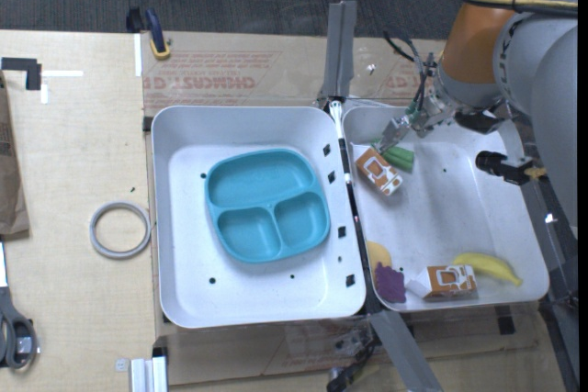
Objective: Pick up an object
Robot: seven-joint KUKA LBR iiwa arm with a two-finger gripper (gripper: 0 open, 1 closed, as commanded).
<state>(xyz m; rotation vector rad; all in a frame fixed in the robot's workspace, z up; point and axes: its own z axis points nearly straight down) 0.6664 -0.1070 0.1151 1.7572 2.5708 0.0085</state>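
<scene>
Where the right bin point(528, 225) meets the bench's near edge, lined along its near wall: a banana point(489, 266) toward the right corner, an orange-and-white carton point(450, 282) touching the banana's left end, purple grapes point(390, 283) just left of that carton, and a yellow piece point(378, 254) just behind the grapes against the bin's left wall. Left of that bin, across the divider, a second white bin point(175, 225) holding a blue three-compartment tray point(266, 206), turned at a slant. Farther left of both, on the bare bench, a grey ring point(119, 229) lying flat, and scissors point(14, 335) at the near left edge. Deeper in the right bin, near its far left corner, a second orange-and-white carton point(378, 172) lying tilted, with a green item point(399, 157) touching its far right side. Directly over the green item, the gripper point(401, 131), reaching down from the orange-banded wrist point(482, 23) at the bin's far right. Cannot tell how the tool stands, nor whether anything is caught in it. Behind both bins, cardboard point(230, 73) with red printing, and a blue-and-yellow clamp point(154, 32) at its far left corner.
</scene>
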